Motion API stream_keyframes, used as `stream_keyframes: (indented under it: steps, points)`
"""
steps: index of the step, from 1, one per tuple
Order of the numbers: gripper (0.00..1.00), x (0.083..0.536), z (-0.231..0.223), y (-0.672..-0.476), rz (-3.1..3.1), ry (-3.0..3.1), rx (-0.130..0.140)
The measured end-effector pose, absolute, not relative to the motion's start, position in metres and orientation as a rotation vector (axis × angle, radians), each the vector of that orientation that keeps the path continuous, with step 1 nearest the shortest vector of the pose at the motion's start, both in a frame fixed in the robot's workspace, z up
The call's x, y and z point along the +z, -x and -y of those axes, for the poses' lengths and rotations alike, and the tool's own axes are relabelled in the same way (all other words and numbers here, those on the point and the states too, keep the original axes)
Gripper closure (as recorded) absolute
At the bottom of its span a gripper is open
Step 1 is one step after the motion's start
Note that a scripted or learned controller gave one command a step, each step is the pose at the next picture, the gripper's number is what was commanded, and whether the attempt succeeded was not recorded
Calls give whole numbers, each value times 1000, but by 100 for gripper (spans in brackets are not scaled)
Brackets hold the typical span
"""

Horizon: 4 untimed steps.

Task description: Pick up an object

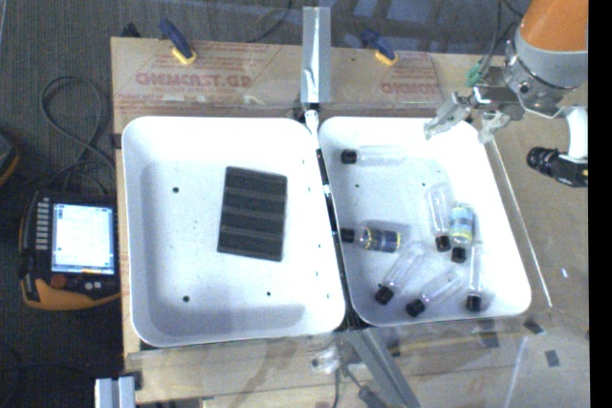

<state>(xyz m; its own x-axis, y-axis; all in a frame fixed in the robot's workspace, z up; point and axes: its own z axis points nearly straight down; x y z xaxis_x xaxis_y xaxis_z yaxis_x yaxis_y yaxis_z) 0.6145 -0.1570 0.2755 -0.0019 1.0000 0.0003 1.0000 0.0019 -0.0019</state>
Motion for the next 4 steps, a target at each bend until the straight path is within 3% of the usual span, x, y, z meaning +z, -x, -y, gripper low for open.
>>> stream_keyframes:
  steps: [1, 2, 3, 4]
  points:
    - [0, 156, 209, -540, 2215, 2224, 4]
    - [0, 96, 211, -539, 2220, 2220, -5]
    - [100, 103, 209, -539, 2218, 2216, -7]
    - [100, 200, 171, -519, 2283, 2157, 0]
